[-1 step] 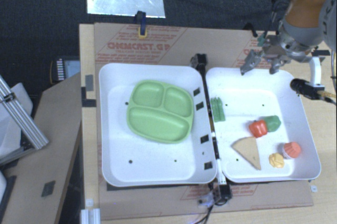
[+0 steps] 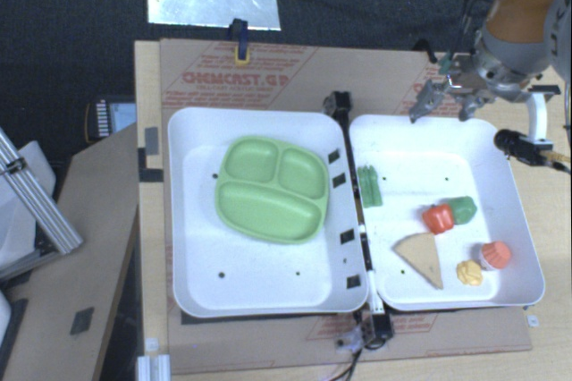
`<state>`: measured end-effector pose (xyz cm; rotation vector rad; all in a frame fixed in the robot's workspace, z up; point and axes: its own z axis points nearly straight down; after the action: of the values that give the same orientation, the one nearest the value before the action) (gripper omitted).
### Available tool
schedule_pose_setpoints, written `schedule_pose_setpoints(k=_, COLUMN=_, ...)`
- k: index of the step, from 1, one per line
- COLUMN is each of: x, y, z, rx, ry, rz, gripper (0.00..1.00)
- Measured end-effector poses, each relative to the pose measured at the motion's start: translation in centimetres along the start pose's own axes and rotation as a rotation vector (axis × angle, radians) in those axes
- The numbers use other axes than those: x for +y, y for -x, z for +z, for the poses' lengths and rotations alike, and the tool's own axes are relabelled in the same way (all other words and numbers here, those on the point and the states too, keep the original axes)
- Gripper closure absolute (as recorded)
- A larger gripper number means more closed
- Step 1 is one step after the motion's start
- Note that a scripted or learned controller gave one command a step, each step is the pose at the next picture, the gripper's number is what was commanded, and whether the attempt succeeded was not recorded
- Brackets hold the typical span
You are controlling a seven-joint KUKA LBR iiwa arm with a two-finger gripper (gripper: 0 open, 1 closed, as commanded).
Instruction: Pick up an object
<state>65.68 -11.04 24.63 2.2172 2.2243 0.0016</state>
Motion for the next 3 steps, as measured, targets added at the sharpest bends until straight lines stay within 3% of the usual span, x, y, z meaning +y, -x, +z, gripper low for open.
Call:
schedule_pose_setpoints(k=1, x=-1.0, y=0.1, z=5.0, rx=0.000, ry=-0.003, rz=0.002, gripper=0.00)
schedule_pose_setpoints(k=3, x=-0.5, y=0.3, z=16.2, rx=-0.001, ry=-0.001, rz=0.001, gripper=0.00)
